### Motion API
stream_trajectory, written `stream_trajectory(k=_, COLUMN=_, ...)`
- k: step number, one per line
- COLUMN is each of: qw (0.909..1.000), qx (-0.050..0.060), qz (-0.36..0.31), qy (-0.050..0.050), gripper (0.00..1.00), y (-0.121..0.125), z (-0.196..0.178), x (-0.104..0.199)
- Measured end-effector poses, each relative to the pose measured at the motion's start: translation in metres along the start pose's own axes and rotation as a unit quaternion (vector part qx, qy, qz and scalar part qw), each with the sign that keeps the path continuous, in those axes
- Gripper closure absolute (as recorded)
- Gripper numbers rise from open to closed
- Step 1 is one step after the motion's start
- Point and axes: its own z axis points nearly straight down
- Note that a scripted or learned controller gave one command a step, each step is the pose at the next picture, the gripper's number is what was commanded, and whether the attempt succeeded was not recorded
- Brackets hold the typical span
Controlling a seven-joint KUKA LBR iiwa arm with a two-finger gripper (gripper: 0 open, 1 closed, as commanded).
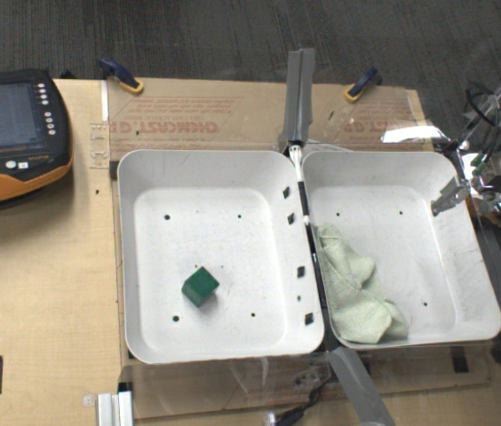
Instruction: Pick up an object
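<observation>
A small green cube lies on the floor of the left white bin, toward its front. A crumpled pale green cloth sits in the right white bin, against its left wall and front. My gripper hangs at the right bin's far right rim. It is well away from the cloth and from the cube, and nothing shows in it.
A teach pendant with an orange rim rests on the bench at the far left. Two clamps pin a cardboard sheet behind the bins. A grey bar rises between the bins at the back.
</observation>
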Motion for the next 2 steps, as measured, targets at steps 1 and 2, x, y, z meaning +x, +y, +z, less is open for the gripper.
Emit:
stream_trajectory(k=1, qw=0.9949, qx=0.000, qz=0.101, qy=0.000, gripper=0.00, y=-0.029, z=0.087, x=0.055)
stream_trajectory(k=2, qw=0.9896, qx=0.001, qz=0.144, qy=0.000, gripper=0.00, y=-0.035, z=0.106, x=0.123)
